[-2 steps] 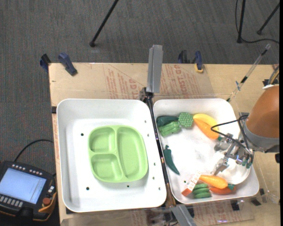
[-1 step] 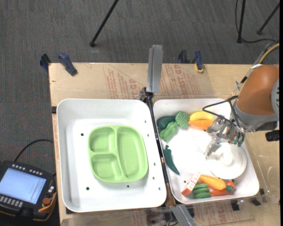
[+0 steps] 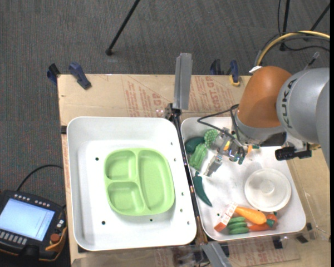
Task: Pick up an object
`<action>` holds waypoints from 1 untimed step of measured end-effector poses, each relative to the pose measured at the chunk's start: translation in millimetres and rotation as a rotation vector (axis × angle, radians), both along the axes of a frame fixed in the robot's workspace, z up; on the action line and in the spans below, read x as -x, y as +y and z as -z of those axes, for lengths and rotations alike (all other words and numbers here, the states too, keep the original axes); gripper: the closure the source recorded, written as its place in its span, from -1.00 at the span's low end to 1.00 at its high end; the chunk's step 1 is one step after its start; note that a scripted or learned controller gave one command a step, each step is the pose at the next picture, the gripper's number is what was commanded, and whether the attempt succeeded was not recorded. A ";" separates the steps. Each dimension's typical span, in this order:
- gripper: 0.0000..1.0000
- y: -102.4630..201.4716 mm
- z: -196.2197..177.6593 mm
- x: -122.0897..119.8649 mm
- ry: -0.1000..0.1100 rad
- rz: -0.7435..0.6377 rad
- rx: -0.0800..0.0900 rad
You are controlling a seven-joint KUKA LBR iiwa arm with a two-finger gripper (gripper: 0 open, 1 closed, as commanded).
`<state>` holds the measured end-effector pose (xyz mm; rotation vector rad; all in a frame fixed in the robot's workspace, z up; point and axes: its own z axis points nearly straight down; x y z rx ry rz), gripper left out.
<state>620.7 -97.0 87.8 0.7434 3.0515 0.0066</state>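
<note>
Pendant (image 3: 28, 221) first, at my far left: a teach controller with a lit screen, lying on the carpet at about eight o'clock from the worktop (image 3: 117, 90). On the worktop, the left bin (image 3: 78, 138) carries a light green divided plate (image 3: 139, 181), three compartments, lying flat near the bin's middle. A grey upright post (image 3: 183, 81) stands at twelve o'clock above the seam where the two bins meet.

Moving into the right bin (image 3: 298, 213), I see a dark green pepper-like piece (image 3: 202, 190) along the left wall, and green leafy toy vegetables (image 3: 199, 149) at ten o'clock from the bin's centre. The claw (image 3: 222, 152) hangs right over those greens, just beside them; I cannot tell whether its fingers are apart or together, and I see nothing clearly between them. A white round bowl (image 3: 267, 188) lies at four o'clock from the claw, well apart. At six o'clock in the bin, an orange carrot (image 3: 250, 214) lies touching a small green vegetable (image 3: 237, 225) and a red piece. The arm (image 3: 300, 102) comes in from three o'clock.
</note>
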 end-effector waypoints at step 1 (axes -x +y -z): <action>-1.00 -3.3 -0.5 -10.9 0.001 -0.016 0.004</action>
